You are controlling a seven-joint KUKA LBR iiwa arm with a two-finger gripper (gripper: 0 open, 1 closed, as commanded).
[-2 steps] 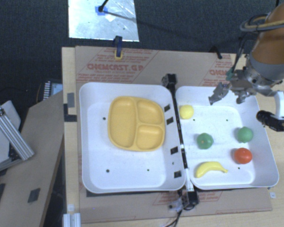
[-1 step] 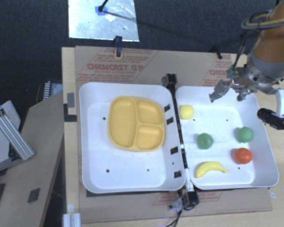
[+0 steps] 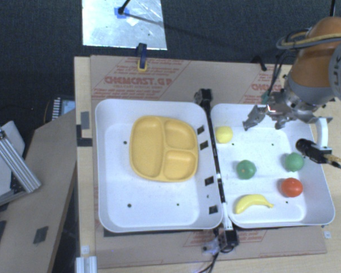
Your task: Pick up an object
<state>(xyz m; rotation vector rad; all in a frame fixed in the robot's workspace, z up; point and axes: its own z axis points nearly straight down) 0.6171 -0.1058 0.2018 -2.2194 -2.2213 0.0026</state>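
Camera view. Two shallow white bins are set side by side on a tabletop (image 3: 85,152). The left bin (image 3: 111,209) is occupied by a yellow divided plate (image 3: 162,148). In the right bin (image 3: 312,212) five pieces are listed: a small yellow lemon-like fruit (image 3: 223,133) at the far left, a green ball (image 3: 246,169) in the middle, a second green ball (image 3: 294,161) to the right, a red-orange tomato-like fruit (image 3: 291,187) near right, and a yellow banana (image 3: 252,203) at the near edge.

The end effector (image 3: 268,118) is held over the far part of the right bin, its fingers spread wide and nothing seen between them. The lemon-like fruit lies nearest, just to its left.

Step judged in hand: approach, no grasp made yet. The next move is judged to call for alignment over one chosen piece, a descent, and closure around it.
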